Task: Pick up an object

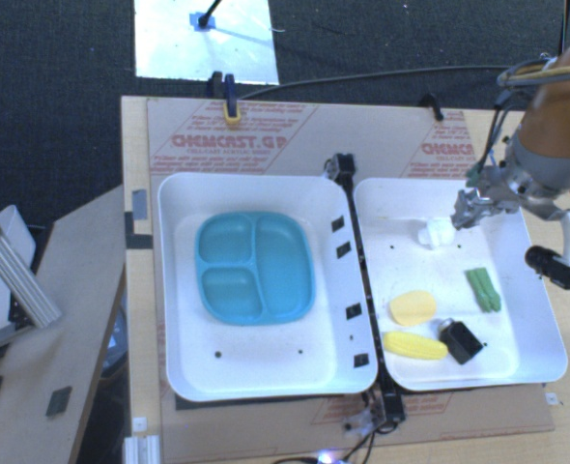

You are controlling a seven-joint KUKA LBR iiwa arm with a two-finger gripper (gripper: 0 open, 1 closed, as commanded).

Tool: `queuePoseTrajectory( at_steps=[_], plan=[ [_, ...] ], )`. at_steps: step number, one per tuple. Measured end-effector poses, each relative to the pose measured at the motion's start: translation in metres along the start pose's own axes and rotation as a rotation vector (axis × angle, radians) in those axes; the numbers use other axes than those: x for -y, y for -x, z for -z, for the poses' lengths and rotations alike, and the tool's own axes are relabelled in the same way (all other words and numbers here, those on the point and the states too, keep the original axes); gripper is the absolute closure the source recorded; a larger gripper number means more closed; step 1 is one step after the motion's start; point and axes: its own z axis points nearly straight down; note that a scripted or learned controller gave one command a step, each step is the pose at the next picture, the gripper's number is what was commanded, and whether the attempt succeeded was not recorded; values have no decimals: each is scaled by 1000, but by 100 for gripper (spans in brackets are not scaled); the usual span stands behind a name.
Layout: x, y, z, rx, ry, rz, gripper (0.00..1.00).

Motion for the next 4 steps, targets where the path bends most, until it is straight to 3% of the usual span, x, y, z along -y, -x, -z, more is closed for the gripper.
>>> queuePoseTrajectory(
  at_steps=[1, 4],
  plan=[
    [-1, 0, 21, 0, -2, 1, 100],
    [-36, -165, 6, -2, -4, 4, 100]
  ],
)
